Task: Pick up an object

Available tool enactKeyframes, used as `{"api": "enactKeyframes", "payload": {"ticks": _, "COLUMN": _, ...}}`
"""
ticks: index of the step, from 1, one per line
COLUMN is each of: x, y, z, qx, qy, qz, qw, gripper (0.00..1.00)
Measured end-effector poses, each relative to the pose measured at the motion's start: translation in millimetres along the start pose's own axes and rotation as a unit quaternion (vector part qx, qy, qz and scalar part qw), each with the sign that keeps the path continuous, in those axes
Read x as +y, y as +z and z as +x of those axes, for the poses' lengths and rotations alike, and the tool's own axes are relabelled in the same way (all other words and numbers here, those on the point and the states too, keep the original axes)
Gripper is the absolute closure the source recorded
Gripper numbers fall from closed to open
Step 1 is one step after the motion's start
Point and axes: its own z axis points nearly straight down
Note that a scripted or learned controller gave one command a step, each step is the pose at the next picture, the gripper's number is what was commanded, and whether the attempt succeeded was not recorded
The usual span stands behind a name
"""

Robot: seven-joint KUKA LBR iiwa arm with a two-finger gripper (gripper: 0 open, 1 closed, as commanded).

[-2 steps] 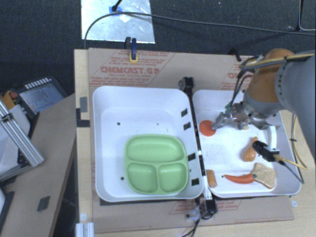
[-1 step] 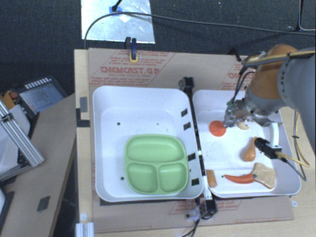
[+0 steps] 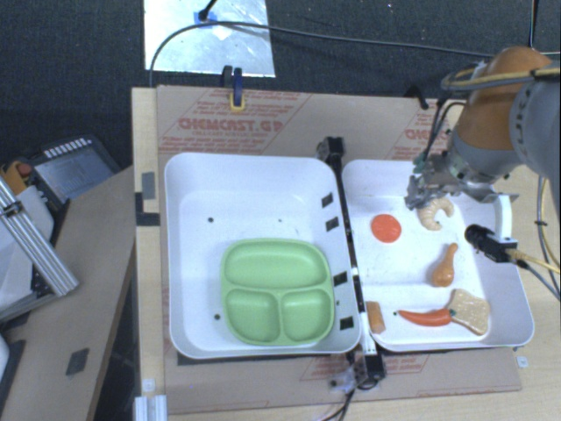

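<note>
My gripper hangs over the far part of the right bin, right above a pale croissant-shaped piece that lies just under its tip. An orange-red disc lies to the left of it. A brown drumstick lies nearer the front. A red chilli pepper, a slice of toast and a small orange-brown block sit along the front of that bin.
The left bin holds a green divided plate at its front. A black divider strip runs between the two bins. The arm comes in from the right, over the right bin's far corner.
</note>
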Motion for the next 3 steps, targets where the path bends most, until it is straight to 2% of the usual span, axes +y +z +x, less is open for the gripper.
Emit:
{"api": "enactKeyframes", "payload": {"ticks": 1, "x": 2, "y": -44, "z": -1, "qx": 0.000, "qy": 0.000, "qz": 0.000, "qw": 1.0000, "gripper": 1.00}}
{"api": "enactKeyframes", "payload": {"ticks": 2, "x": 3, "y": -66, "z": -1, "qx": 0.000, "qy": 0.000, "qz": 0.001, "qw": 1.0000, "gripper": 1.00}}
{"api": "enactKeyframes", "payload": {"ticks": 3, "x": -16, "y": -59, "z": 53, "qx": 0.001, "qy": -0.002, "qz": 0.004, "qw": 1.0000, "gripper": 1.00}}
